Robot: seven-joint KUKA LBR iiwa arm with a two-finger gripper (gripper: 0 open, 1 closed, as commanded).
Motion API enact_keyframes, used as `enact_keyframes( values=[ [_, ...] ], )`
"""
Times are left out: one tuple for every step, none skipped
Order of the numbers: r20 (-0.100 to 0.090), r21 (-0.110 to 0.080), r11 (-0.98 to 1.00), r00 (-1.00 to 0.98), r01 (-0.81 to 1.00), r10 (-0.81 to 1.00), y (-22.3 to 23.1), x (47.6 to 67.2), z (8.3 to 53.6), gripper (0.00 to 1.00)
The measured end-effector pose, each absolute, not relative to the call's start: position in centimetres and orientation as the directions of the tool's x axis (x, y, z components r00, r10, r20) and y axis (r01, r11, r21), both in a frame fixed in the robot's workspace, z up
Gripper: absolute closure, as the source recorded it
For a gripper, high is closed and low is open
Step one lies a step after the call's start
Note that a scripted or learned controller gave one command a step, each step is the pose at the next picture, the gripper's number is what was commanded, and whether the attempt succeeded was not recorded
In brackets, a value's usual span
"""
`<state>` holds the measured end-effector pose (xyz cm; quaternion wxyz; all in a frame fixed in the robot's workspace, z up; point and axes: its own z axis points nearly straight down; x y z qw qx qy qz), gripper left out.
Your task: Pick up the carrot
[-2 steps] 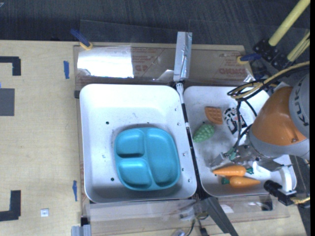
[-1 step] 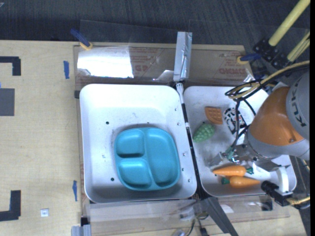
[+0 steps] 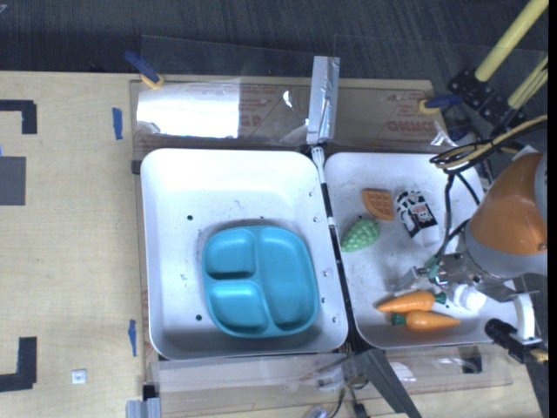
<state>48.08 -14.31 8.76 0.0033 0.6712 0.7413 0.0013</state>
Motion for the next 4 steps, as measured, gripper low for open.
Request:
enact_keyframes(
  values=[
    [-0.003,0.006,0.194,-0.194,0.981,0.981,-9.9,48.1,8.8,0.00],
    [-0.003,0.007,0.161,-0.161,0.987,0.987,-9.8,48.1,8.8,0.00],
    [-0.004,0.008,0.162,-0.162,0.987,0.987,-9.7,48.1,9.8,1.00],
    [-0.004,0.007,0.162,-0.162,0.987,0.987,-9.7,48.1,9.8,0.00]
  ],
)
